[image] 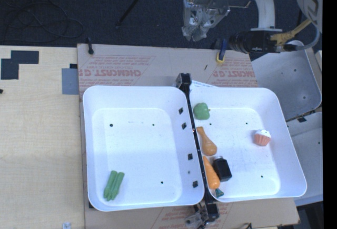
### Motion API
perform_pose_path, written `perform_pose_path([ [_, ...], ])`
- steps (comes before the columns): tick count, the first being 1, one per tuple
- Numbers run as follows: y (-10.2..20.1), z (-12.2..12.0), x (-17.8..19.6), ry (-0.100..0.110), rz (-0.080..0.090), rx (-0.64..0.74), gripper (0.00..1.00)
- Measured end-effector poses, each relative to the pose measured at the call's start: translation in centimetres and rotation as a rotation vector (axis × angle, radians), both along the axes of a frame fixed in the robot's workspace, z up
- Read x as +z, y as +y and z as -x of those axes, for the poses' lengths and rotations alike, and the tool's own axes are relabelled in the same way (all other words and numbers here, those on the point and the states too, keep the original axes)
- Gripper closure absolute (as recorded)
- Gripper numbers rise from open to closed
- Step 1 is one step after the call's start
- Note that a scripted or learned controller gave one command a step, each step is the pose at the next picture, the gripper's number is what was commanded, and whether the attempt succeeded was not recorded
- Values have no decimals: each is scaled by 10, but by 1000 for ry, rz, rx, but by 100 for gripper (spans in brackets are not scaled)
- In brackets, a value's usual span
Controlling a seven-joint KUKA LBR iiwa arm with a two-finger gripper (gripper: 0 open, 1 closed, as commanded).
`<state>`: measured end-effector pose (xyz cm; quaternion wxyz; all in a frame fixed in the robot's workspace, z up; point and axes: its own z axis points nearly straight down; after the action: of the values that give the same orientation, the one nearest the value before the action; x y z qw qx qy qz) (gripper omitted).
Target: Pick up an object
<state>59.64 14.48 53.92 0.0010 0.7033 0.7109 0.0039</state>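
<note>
The gripper (199, 27) hung above the bins, its grip state impossible to tell. In the right bin (287, 117) lay a smooth green pepper (201, 111), a carrot (211, 174) and a cupcake (262, 138).

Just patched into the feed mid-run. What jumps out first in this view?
The gripper hangs high over the bench's far edge, well above both bins. Most items crowd the right bin along the divider: a green toy, two orange pieces and a black block. A green bean pod lies alone in the left bin.
</note>
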Motion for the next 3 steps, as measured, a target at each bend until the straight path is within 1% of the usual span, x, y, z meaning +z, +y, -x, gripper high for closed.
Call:
perform_pose_path([
  [1,57,12,-2,11,4,-4,100],
  [2,102,73,-2,13,4,-3,100],
  [3,101,71,7,16,8,-1,100],
])
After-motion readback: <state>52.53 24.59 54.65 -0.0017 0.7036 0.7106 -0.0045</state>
